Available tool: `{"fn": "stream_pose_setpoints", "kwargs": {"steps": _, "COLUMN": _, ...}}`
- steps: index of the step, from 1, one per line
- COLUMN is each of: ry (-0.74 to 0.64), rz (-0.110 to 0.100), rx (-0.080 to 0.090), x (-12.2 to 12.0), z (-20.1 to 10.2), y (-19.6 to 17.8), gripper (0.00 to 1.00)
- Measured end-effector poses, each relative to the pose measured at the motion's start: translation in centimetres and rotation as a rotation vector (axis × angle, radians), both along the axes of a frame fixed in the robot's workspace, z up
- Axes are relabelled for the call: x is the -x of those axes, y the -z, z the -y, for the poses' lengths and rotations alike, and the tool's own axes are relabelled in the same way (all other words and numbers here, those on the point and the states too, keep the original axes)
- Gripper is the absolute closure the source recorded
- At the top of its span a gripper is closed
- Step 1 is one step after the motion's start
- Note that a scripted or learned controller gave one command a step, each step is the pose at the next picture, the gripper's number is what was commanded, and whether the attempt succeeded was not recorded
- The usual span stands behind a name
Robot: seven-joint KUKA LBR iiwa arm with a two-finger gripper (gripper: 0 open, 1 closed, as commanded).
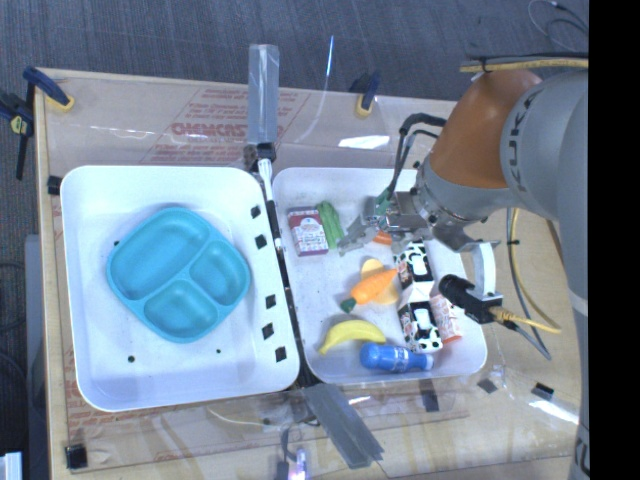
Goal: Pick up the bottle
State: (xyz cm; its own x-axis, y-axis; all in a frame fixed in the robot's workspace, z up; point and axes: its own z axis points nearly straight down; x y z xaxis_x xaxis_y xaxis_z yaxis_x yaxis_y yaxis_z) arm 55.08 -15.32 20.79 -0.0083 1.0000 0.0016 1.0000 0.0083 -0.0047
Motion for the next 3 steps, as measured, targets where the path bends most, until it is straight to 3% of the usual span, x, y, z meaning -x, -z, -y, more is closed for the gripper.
{"fn": "stream_pose_setpoints", "kwargs": {"steps": 1, "ry": -0.058, "rz": -0.001, "rx": 0.0, "x": 6.6, "z": -3.6, "y": 7.2, "gripper": 0.0}}
{"fn": "stream_pose_setpoints", "kwargs": {"steps": 2, "ry": 0.014, "rz": 0.004, "rx": 0.005, "x": 7.4, "z": -3.0, "y": 11.6, "gripper": 0.0}}
{"fn": "stream_pose_setpoints", "kwargs": {"steps": 3, "ry": 0.031, "rz": 0.003, "rx": 0.001, "x": 7.4, "z": 3.6, "y": 8.0, "gripper": 0.0}}
